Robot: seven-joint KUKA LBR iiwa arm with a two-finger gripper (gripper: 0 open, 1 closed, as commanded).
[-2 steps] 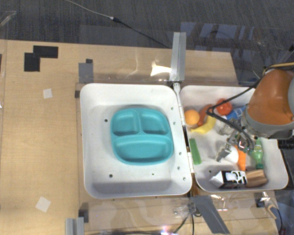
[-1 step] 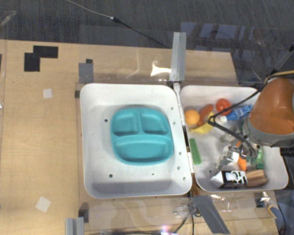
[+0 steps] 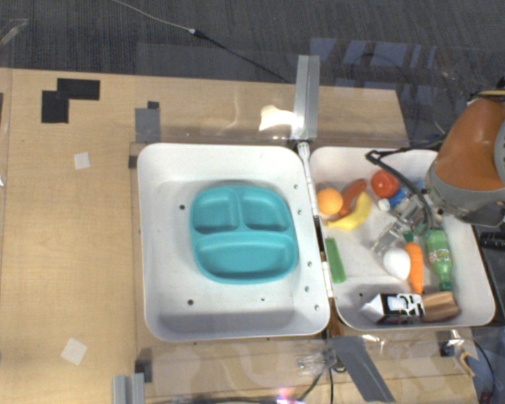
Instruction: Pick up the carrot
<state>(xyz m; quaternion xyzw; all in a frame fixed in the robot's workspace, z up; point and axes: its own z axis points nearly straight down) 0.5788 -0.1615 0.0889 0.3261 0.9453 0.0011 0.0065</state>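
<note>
Carrot was a short orange stub, lying lengthwise in the right bin between a white egg and green bottle. Gripper hovered just above it, fingers slightly apart, holding nothing.

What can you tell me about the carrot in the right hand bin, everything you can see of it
The carrot is a small orange piece, smooth and plastic-looking like toy food. It lies flat in the right bin, long axis running roughly toward the near edge. A white egg sits against its left side and a green bottle lies along its right. Its far end sits just under the gripper, which is right above it; whether they touch cannot be told.
</note>
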